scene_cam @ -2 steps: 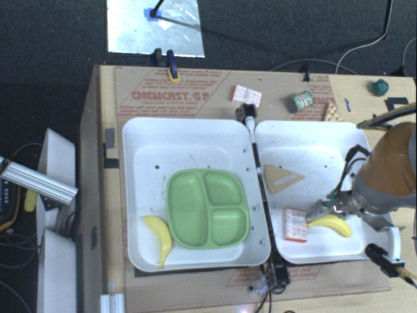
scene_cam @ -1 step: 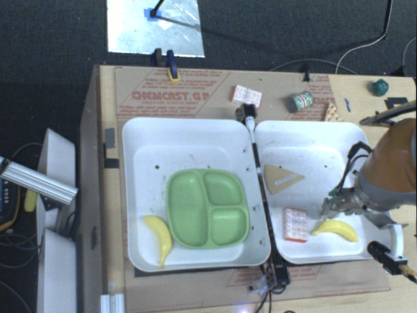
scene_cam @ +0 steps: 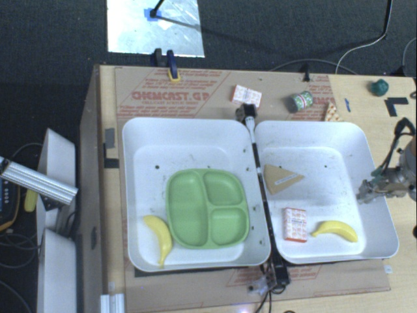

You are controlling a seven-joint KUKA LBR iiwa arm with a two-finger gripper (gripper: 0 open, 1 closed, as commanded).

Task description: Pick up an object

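gripper (scene_cam: pixel 373 189): pale grey metal, small and blocky, finger detail too blurred to read. Behind it at the right edge, a darker grey wrist section. Thin dark cable loops above it, running up along the arm. No markings legible.

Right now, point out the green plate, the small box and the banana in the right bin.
green plate (scene_cam: pixel 208 208): camera view, on the ridge where its three compartments meet.
small box (scene_cam: pixel 295 225): camera view, middle of its top face.
banana (scene_cam: pixel 336 230): camera view, mid-length of the fruit in the right bin (scene_cam: pixel 326 139).
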